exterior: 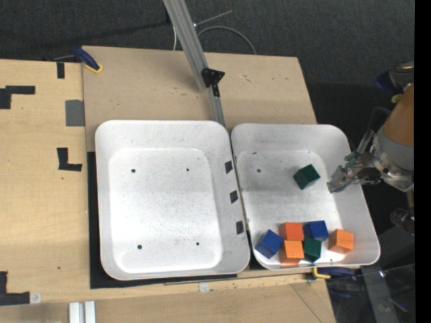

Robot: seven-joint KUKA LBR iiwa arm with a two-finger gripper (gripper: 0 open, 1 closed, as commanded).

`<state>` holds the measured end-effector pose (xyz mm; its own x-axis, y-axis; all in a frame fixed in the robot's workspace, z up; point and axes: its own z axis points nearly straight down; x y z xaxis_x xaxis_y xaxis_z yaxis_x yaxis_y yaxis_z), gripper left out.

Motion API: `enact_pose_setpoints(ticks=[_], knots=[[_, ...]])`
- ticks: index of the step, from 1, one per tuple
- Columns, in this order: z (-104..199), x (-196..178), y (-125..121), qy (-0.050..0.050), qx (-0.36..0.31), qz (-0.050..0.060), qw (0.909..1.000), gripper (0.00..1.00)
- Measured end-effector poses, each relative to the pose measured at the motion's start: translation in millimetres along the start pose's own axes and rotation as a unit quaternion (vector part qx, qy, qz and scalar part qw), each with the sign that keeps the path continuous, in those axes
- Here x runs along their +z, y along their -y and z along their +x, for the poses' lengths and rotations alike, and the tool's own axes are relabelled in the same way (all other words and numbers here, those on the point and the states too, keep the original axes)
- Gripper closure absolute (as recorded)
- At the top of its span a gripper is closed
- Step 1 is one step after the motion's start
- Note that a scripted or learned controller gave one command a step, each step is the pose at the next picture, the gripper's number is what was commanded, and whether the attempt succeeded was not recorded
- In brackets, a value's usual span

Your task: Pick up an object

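Gripper low over the right bin's right rim, reaching in from the right on the grey arm, orange band above the wrist. Fingers too small and blurred to read: cannot tell how far apart, nor anything held between them.

Just left of the gripper, apart from it, a dark green cube, alone on the bin floor, turned a little against the bin's sides.

Farther down, along the near wall of the same bin, a tight cluster of cubes: blue at the left end, tilted; orange beside it, with a second orange just in front; a second blue to the right, with a second green in front of it; a last orange at the right end, close by the wall. Most touching or nearly touching their neighbours.

Left bin pressed side by side against the right one, four small dark dots on its floor. Both on a wooden bench. Slanting metal rail from the top edge down to the seam between the bins, black clamp partway along it.
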<state>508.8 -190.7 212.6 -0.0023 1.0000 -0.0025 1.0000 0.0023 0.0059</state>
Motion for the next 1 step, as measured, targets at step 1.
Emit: enact_pose_setpoints(ticks=[1], knots=[[0.4, -13.0, -0.8, -0.001, 0.0, 0.003, 1.0, 1.0]])
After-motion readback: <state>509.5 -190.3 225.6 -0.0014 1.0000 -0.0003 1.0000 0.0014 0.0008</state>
